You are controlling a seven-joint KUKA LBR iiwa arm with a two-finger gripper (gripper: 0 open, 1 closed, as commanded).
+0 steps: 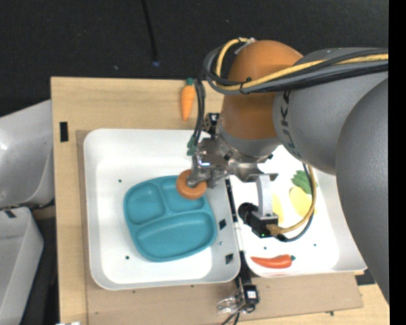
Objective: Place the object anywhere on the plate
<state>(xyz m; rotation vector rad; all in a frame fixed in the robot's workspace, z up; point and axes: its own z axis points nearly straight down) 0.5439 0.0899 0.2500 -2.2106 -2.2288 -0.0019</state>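
My pincer hangs over the left bin, touching a small orange-brown doughnut-like object (whether I grip it, I cannot tell) that sits at the blue plate's upper right rim. A carrot lies on the desk; a red chilli is in the right bin.

arm: reaching in from right | wrist: angled down-left
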